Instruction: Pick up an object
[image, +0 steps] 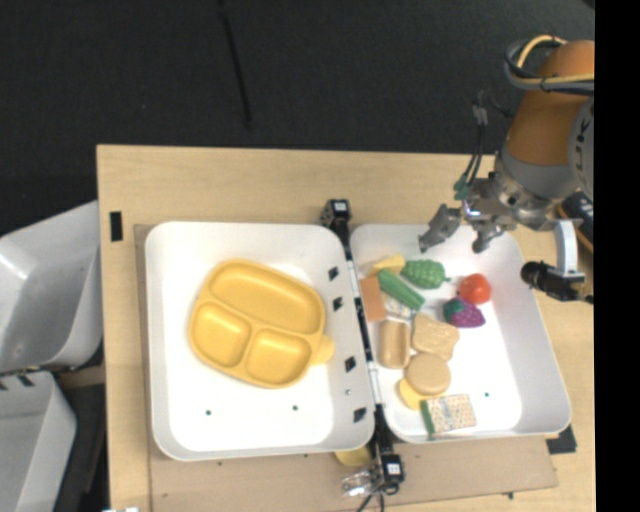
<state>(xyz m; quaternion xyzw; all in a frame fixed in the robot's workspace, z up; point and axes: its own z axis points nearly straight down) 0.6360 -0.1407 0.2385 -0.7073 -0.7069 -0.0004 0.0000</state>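
Note:
My gripper (457, 238) hangs above the back part of the right bin (530, 385). Its two fingers are spread wide with nothing between them, so it is open. Just in front of it lie toy foods: a bumpy green piece (425, 272), a long green vegetable (400, 290), a red tomato (476, 288) and purple grapes (465, 314). Nearer the front are a tan bread roll (392, 344), a square cracker (435, 336), a round cookie (428, 375) and a small printed card (451, 412).
The left bin (175, 400) holds a yellow divided plate (260, 322). An orange slab (371, 297) and a yellow piece (389, 265) lie by the wall between the bins. The wooden bench (250, 180) runs behind both bins.

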